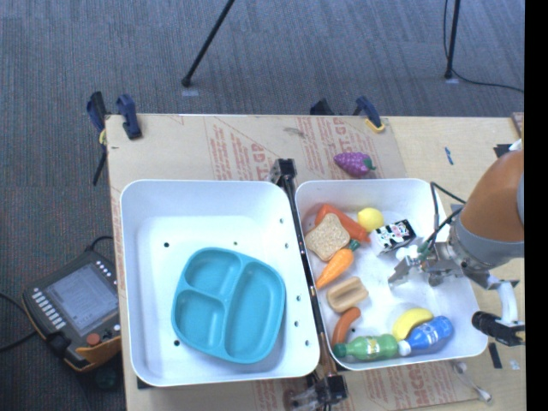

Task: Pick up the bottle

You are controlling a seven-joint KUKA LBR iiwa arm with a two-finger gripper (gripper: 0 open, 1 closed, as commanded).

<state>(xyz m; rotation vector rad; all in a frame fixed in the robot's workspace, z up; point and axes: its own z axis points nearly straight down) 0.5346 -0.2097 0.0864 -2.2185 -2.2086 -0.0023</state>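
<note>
Two bottles lie along the front wall of the right bin [445, 197]. One is a green bottle [370, 347] with a white cap. The other is a blue bottle [431, 334], resting against a yellow banana [411, 320]. My gripper [410, 265] hangs over the bin's right half, behind the bottles and well apart from them. Its fingers are open and nothing is between them. A small milk carton [396, 234] lies just behind and left of the gripper.
The right bin also holds a toast slice [328, 238], a carrot [336, 268], a lemon [370, 219], a bread roll [347, 294] and a sausage [346, 323]. A blue divided plate [229, 305] sits in the left bin [145, 204]. Purple grapes [354, 163] lie on the bench behind.
</note>
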